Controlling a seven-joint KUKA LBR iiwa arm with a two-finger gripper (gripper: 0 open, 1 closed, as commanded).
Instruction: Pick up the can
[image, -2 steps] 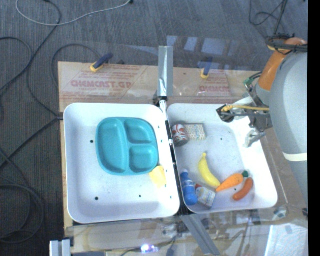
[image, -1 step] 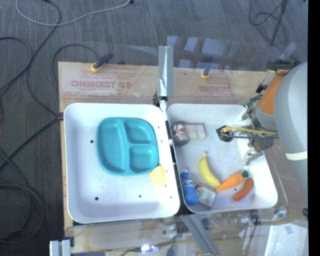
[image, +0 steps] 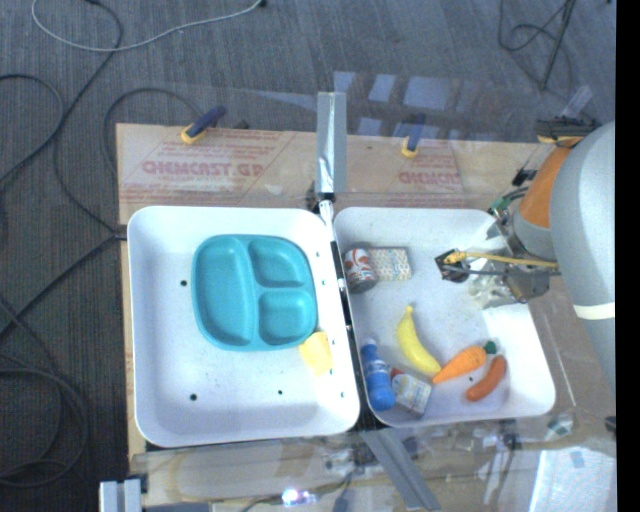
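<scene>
Pincer (image: 492, 288), open or closed I cannot tell, over right bin (image: 520, 400); red-and-white can (image: 359, 268) lies sideways

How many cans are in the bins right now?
1. The can is in the right bin, against its left wall, beside a small patterned box. The arm covers part of that bin's right side, so another could be hidden there.

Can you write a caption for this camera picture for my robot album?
Robot hand over the right bin, apart from the can by its left wall, next to a box.
</scene>
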